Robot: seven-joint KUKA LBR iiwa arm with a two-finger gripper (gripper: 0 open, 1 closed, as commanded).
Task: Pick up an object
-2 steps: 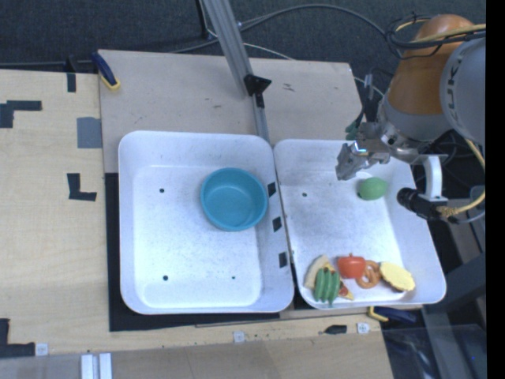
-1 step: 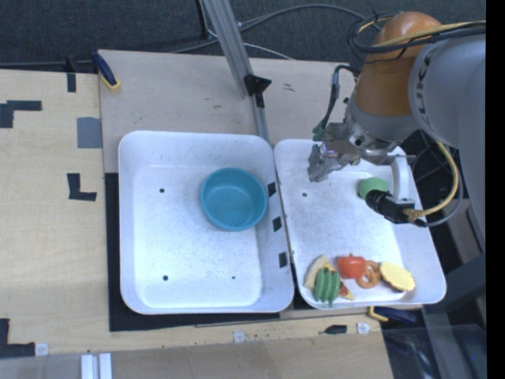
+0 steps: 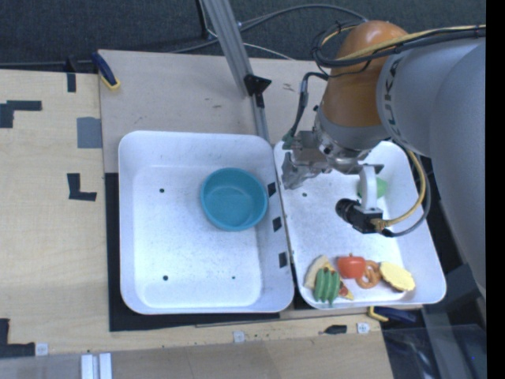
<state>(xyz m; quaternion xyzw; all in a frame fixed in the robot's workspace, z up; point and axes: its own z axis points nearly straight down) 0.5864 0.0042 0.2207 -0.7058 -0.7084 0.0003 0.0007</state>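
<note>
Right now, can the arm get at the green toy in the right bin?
Probably yes. The green toy lies uncovered at the right bin's near edge among other toys; the arm hangs over that bin.

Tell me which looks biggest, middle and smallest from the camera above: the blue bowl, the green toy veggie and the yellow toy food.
1. blue bowl, clearly biggest.
2. and 3. green toy veggie and yellow toy food look about alike, so I won't rank them.

bench [image 3: 181, 93] | left bin [image 3: 142, 212] | right bin [image 3: 418, 259], side by side
</note>
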